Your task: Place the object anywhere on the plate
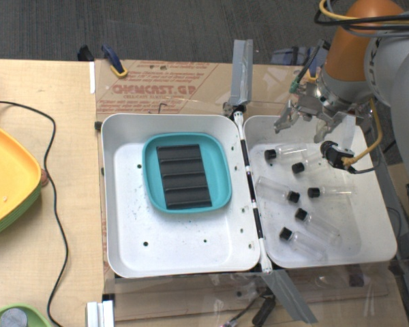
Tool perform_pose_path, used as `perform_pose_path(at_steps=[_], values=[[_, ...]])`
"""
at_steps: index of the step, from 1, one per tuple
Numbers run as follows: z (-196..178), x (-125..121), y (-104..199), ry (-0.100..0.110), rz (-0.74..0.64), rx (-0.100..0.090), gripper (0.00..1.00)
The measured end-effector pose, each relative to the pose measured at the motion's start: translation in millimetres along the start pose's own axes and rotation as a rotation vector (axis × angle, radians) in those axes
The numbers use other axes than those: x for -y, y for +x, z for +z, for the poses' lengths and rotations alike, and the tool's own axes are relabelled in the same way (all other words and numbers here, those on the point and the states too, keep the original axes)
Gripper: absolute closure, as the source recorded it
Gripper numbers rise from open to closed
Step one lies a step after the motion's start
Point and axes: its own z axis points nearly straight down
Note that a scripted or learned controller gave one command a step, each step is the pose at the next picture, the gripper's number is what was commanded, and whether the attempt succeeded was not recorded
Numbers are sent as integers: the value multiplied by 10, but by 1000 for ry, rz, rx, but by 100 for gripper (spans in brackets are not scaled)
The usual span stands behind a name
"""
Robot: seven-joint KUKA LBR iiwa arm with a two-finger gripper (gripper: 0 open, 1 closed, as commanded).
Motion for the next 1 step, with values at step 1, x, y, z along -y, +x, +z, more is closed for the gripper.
perform_pose_path(at_steps=[1], values=[[-231, 35, -757, -2, -179, -1, 0]])
